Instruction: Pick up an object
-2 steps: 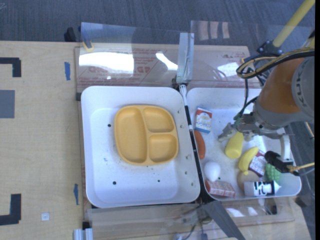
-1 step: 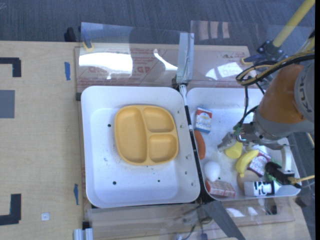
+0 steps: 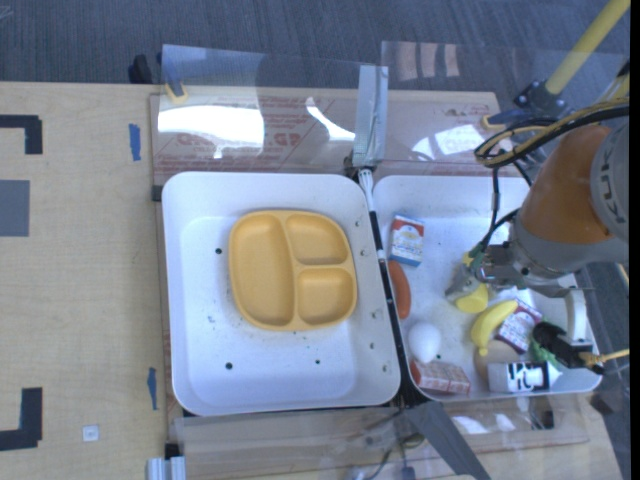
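Note:
My gripper [image 3: 467, 280] hangs low in the right bin [image 3: 450, 213], below the grey arm with its orange band [image 3: 560, 193]. It is right above a small yellow fruit [image 3: 472, 299], and a banana [image 3: 494, 323] lies just to the lower right of that. Elsewhere in this bin are a small white and orange carton [image 3: 406, 240], a reddish sausage [image 3: 400, 288], a white egg [image 3: 425, 343], a brown box [image 3: 443, 376], a red and white packet [image 3: 517, 333] and a white bottle [image 3: 520, 375].
The left bin [image 3: 190, 298] holds a yellow divided plate [image 3: 292, 268]. A clear plastic screen [image 3: 300, 118] stands behind both bins. Black and yellow cables [image 3: 520, 133] loop above the arm at the right. Bare wooden bench [image 3: 75, 268] lies to the left.

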### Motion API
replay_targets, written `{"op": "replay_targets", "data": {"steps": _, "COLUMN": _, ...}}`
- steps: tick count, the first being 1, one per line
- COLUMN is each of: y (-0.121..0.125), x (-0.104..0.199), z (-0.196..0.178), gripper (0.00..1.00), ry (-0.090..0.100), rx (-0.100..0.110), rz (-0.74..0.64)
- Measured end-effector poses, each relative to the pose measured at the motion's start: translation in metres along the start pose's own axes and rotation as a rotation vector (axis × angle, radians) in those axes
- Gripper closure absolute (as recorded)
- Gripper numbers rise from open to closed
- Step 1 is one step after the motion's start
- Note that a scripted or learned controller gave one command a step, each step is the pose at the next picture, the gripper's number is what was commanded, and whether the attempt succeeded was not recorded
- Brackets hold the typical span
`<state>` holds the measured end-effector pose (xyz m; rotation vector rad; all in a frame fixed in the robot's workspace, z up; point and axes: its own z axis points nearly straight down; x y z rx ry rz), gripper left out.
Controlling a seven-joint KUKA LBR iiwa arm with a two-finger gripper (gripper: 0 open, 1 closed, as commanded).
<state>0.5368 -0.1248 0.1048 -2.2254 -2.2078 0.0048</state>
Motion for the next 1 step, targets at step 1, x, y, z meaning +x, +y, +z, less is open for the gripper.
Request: {"op": "replay_targets", "data": {"steps": 1, "y": -0.0022, "x": 0.0569, "z": -0.1667, "gripper": 1.0, "ry": -0.002, "rx": -0.013, "rz": -0.013}}
